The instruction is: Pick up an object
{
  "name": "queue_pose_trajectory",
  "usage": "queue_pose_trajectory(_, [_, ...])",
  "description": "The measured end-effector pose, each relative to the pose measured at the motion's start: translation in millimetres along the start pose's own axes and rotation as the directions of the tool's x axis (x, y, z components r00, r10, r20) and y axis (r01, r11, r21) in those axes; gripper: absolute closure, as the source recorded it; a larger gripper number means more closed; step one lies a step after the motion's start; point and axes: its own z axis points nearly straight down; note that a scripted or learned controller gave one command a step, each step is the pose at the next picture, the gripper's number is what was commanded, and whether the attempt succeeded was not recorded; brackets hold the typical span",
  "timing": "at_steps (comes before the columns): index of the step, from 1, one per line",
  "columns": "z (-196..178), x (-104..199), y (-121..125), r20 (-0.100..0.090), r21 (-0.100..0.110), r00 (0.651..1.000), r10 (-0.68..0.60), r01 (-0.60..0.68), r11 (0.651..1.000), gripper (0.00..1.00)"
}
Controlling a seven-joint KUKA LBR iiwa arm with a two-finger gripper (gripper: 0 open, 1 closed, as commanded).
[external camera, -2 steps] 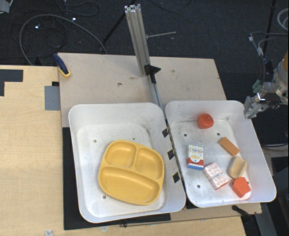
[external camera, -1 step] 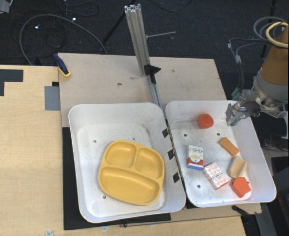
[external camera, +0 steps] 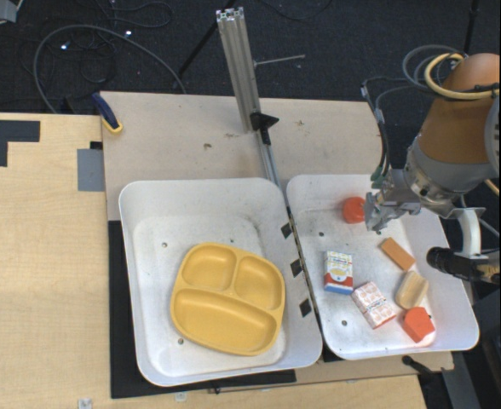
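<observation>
In the right bin [external camera: 455, 335], nearest us, we see an orange-red block [external camera: 418, 324]. Beyond it a tan block [external camera: 396, 253] lies aslant, its long axis running near-right to far-left. Farther, the gripper [external camera: 380, 220] hovers beside a red ball [external camera: 354, 210]; whether it is closed we cannot tell.

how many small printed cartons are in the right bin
2: a blue-and-white printed carton mid-bin, and a pink-and-white printed carton just below-right of it. The arm may hide others.
</observation>
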Motion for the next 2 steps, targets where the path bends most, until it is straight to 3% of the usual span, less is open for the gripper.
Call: queue_pose_trajectory(2, [-9.6,93.2,-35.2,0.000,-0.001,1.000,-0.001,0.001,1.000,1.00])
